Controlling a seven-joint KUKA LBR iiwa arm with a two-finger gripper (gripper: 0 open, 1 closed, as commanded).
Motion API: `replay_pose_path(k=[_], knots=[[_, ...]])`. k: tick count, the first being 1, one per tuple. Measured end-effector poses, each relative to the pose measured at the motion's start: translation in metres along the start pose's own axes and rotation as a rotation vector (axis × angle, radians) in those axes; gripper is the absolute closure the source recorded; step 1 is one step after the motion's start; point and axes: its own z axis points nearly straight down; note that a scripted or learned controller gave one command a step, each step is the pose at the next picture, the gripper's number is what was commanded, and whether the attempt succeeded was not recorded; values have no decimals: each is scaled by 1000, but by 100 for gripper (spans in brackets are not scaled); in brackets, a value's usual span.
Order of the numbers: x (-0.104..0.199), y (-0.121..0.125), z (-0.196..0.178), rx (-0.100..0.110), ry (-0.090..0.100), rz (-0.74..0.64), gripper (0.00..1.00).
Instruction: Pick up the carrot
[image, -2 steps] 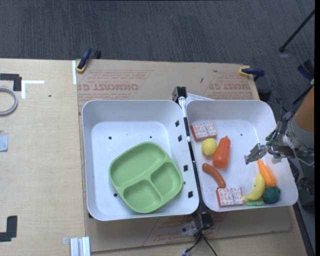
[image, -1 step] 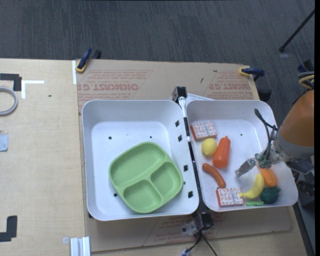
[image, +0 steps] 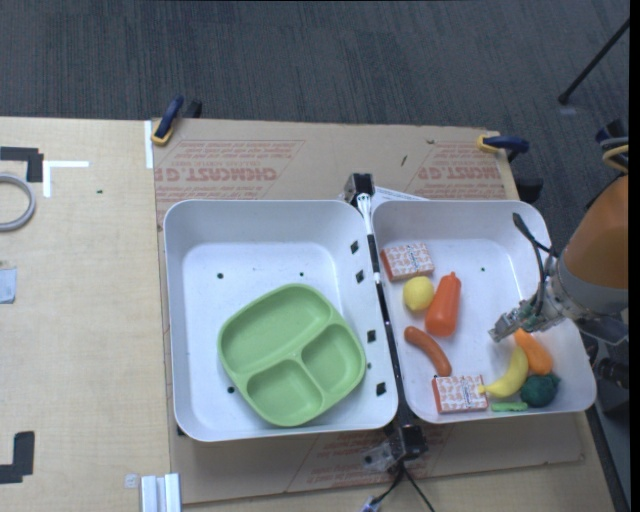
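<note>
Orange carrot (image: 533, 352) (stubby, tapered) lies beside the hand (image: 512, 324).

Dark grey carpet (image: 300, 55) covers the floor beyond the pale wooden bench (image: 80, 330). A sheet of brown cardboard (image: 300, 165) lies on the bench, clipped at its far corners by blue-and-yellow clamps (image: 168, 118).

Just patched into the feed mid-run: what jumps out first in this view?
The green divided plate lying alone in the left bin catches the eye first. Next comes the crowded right bin, with a lemon, an orange bottle, a sausage, a banana and two small cartons. At that bin's right edge the pincer sits right by the carrot.
</note>
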Motion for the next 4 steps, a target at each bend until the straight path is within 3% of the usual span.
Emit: replay_pose_path(k=[1, 2, 3, 4], knots=[[64, 33, -118, 1, 0, 395, 100], [64, 33, -118, 1, 0, 395, 0], [-5, 31, -17, 4, 1, 324, 0], [13, 6, 10, 2, 1, -28, 0]])
